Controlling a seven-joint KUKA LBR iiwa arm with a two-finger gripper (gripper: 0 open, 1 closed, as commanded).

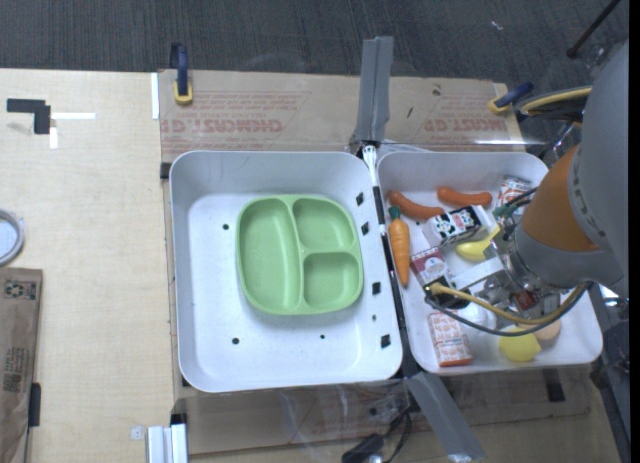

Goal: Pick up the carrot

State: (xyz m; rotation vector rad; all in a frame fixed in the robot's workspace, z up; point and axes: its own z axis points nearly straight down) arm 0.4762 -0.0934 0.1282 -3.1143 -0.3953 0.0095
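Orange and tapered, the carrot (400, 248) lies along the left wall of the right bin (590, 346), its green top toward the far end and its tip pointing toward the near edge. Just beside it sit two sausages, one dark red (415, 205) angled near the carrot's top and another lighter one (465, 195) farther right. A small black-and-white packet (459, 223) and a red-and-white packet (430, 266) rest close to the carrot's right side, while an orange-labelled packet (449, 338) lies near the bin's front edge. A yellow piece, possibly a banana (474, 247), sits by the arm, and a yellow lemon (519, 348) lies at the front right.

Grey with an orange band, the arm (580, 191) reaches in from the right and hangs over the right half of this bin, cables looping beneath it. Its end effector (505, 289) is down among the clutter, well apart from the carrot; whether it is spread or pressed together cannot be told from this angle.

On the bench (80, 211), the left bin (190, 281) holds a green divided plate (299, 253) lying flat near its middle.
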